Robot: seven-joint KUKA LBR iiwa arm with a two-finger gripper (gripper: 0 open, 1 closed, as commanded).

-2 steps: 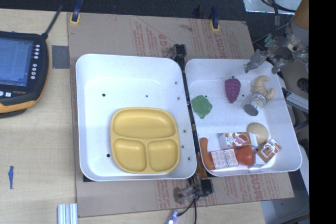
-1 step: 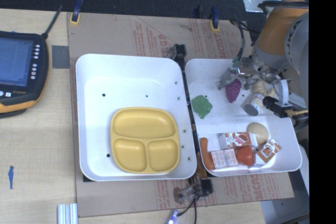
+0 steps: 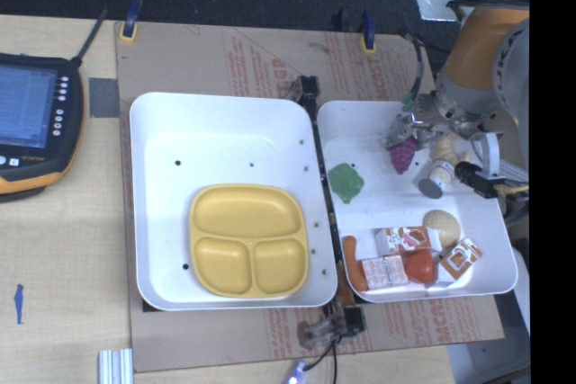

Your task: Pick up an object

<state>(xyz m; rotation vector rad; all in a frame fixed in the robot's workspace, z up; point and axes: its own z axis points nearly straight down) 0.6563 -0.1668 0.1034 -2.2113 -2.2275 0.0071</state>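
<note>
Just below the pincer (image 3: 409, 129), a purple object (image 3: 401, 156) perhaps touches it; whether it pinches is unclear.

Even, bright overhead light across the bench (image 3: 72, 265), and both white bins (image 3: 225, 130) glare close to washed out. Soft shadow gathers under the yellow tray's (image 3: 249, 240) near edge. Picture's a touch soft and grainy, and the far floor is dark.

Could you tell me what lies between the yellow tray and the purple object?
In the camera view, the green object lies between the yellow tray and the purple object.
</note>
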